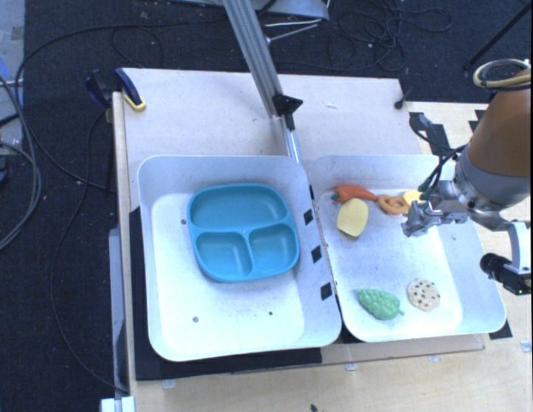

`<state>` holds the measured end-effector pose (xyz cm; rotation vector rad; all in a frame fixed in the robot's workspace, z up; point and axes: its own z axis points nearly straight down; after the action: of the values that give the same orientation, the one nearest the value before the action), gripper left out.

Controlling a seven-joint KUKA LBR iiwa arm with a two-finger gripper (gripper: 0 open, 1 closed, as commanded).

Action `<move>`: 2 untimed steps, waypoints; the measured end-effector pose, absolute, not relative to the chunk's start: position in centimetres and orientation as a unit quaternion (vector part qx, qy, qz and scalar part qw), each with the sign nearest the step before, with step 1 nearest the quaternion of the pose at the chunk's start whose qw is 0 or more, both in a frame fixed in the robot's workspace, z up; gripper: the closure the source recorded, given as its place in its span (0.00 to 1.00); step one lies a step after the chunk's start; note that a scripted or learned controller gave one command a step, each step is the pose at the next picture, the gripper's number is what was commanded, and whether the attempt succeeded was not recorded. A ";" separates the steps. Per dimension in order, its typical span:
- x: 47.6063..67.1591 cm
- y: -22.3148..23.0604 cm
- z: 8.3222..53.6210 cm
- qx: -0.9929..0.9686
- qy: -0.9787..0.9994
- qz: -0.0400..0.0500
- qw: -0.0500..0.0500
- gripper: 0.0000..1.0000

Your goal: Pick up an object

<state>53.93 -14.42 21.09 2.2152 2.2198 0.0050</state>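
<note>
Hovered low w/ gripper (pixel 415 222) nr pretzel (pixel 391 203) in right bin (pixel 472 316), prob. lining up grab; claw state unclear.

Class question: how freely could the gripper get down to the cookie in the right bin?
Probably freely: the cookie lies alone on bare bin floor, apart from the green leaf, with the gripper just above it in view.

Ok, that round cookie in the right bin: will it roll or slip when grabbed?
The cookie lies flat on the right bin floor, so rolling seems unlikely. It looks thin and low, so the hand may struggle to get under its edge. It probably slides if pushed.
</note>
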 end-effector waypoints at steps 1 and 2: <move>54.1 -14.4 25.4 0.706 0.708 0.001 0.003 1.00; 56.3 -9.7 24.5 0.705 0.709 0.001 0.001 1.00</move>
<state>56.26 -9.74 24.46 2.2132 2.2282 0.0026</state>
